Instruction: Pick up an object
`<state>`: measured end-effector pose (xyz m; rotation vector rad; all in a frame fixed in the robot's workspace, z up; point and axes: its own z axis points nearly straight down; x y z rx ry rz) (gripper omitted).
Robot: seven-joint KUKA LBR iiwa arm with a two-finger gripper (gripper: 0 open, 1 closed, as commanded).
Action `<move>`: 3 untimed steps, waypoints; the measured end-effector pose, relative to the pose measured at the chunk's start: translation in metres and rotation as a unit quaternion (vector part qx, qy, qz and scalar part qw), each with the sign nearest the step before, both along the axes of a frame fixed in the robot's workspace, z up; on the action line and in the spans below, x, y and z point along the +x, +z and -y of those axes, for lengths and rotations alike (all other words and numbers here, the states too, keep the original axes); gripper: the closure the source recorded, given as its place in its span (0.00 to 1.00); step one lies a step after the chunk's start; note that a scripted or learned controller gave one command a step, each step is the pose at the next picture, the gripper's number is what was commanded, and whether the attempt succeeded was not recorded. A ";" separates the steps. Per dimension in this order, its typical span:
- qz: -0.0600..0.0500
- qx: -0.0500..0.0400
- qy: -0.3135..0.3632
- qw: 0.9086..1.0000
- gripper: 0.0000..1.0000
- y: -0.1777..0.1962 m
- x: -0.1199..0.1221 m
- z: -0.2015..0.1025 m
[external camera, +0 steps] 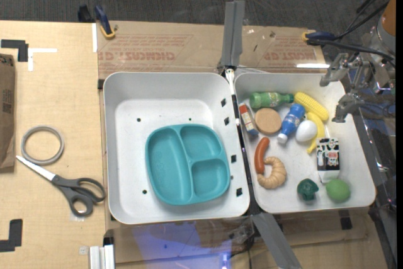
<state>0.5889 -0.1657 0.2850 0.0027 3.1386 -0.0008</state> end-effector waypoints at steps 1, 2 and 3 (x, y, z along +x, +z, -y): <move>-0.001 0.000 -0.019 1.000 0.00 -0.136 0.021 -0.016; -0.001 -0.001 -0.041 0.999 0.00 -0.185 0.045 -0.033; -0.001 0.000 -0.171 0.985 0.00 -0.193 -0.036 -0.038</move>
